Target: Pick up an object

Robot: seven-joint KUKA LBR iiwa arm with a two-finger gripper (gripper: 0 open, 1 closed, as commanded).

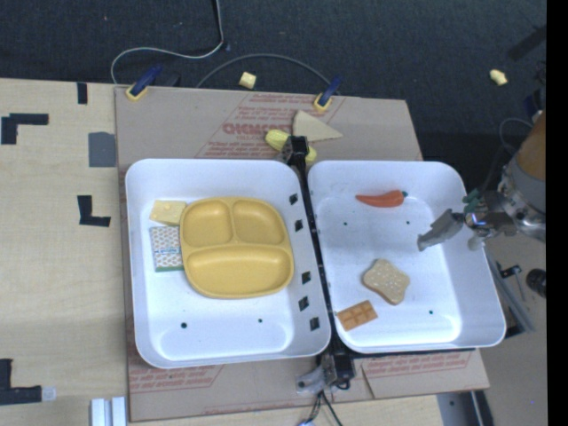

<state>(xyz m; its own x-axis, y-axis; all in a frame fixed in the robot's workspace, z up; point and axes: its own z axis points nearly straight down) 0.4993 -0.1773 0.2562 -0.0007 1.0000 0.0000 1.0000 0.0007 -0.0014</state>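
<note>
Nearest, at the right bin's six o'clock, a cracker and bread slice look light, stiff, easiest pinched across their edges; whether the gripper is spread, I cannot tell.

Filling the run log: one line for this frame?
arm: over right bin east rim | gripper: nothing visibly held | right bin: carrot, bread slice, cracker | pick: not yet

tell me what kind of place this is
Most likely a robot lab test bench: two white bins clamped onto cardboard, toy food such as a carrot and bread slice, and a robot tool.
</note>
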